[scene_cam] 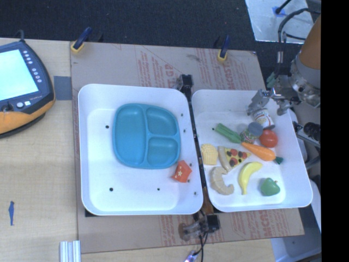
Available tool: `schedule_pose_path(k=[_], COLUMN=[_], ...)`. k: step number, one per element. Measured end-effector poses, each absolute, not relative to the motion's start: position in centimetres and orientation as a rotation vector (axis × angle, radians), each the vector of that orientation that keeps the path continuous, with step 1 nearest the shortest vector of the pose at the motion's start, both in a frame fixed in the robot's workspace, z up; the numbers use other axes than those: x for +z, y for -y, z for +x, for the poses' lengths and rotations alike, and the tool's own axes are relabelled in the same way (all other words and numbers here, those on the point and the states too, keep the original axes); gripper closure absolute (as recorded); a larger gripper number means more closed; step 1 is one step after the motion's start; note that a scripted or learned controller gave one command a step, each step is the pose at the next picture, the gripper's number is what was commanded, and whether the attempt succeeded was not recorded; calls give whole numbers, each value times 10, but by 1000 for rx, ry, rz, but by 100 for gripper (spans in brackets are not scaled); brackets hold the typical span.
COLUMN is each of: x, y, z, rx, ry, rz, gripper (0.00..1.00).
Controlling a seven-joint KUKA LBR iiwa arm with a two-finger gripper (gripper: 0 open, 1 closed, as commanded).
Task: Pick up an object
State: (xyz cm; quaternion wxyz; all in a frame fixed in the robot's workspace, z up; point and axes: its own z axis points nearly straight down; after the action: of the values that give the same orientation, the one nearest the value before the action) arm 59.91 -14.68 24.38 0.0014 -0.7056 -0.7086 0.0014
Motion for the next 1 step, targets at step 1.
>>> schedule_pose_path(k=[1], x=[106], y=[171], z=[544], rx=[-5], ry=[2235], rz=[-2219], gripper=[0])
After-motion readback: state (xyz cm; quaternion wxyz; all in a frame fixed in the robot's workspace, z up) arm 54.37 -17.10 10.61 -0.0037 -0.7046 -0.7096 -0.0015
